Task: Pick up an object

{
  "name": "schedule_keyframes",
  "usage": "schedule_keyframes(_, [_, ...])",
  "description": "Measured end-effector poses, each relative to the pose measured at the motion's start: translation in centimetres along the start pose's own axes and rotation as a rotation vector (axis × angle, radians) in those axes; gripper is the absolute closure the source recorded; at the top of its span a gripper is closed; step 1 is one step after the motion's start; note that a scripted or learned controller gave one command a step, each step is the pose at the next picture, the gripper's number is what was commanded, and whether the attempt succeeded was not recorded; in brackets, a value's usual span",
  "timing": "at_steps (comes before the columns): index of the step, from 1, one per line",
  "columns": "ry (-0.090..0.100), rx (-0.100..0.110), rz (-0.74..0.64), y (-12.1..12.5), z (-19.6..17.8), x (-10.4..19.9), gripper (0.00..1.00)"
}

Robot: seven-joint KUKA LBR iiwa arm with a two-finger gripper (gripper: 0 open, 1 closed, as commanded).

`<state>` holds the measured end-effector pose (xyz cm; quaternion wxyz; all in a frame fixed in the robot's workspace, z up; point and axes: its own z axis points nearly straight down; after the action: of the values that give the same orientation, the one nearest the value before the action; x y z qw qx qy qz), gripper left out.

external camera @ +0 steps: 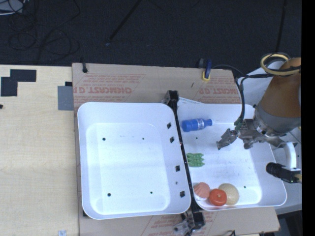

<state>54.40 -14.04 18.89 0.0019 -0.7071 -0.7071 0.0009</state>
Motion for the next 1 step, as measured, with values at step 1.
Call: schedule_keyframes(1, [-0.004,-0.013,0.002,-3.36,-12.43,-1.43,0.0])
